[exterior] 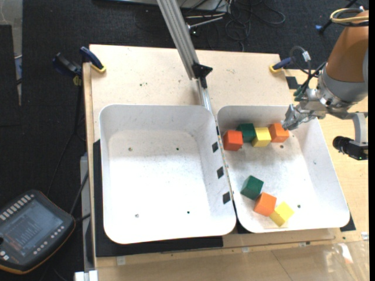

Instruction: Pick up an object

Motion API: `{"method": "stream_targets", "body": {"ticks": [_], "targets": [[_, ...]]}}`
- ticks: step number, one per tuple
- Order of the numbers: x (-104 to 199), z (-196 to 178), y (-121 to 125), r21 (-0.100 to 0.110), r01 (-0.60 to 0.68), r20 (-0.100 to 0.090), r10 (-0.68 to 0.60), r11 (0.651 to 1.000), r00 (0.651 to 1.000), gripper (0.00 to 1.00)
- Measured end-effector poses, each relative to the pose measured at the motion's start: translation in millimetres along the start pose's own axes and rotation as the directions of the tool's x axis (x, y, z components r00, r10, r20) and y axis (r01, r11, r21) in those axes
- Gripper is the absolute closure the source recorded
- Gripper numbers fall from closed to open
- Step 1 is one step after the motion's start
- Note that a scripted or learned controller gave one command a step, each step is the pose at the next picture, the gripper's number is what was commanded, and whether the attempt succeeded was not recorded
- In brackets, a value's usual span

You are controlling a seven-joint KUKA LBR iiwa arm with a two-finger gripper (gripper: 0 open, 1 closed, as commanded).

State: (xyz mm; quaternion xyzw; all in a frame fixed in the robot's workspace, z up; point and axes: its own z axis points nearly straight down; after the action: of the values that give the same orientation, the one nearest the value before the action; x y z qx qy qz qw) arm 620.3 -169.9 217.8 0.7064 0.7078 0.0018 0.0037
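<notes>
My hand [291, 120] hangs touching the orange block [279, 133] in the right bin [328, 174]; its grip unreadable, I should centre over that block before closing.

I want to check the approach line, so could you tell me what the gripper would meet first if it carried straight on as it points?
Probably the orange block at the row's right end, just beyond the gripper; depth is unclear.

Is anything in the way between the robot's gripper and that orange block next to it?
Nothing visible is. The gripper sits right beside the orange block at the right end of the back row, with the yellow block on the block's other side.
</notes>
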Motion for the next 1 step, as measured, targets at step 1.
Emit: {"method": "stream_targets", "body": {"ticks": [1], "targets": [[54.1,-0.7,-3.3,0.008,0.005,-0.004,-0.005,1.000,1.000,1.00]]}}
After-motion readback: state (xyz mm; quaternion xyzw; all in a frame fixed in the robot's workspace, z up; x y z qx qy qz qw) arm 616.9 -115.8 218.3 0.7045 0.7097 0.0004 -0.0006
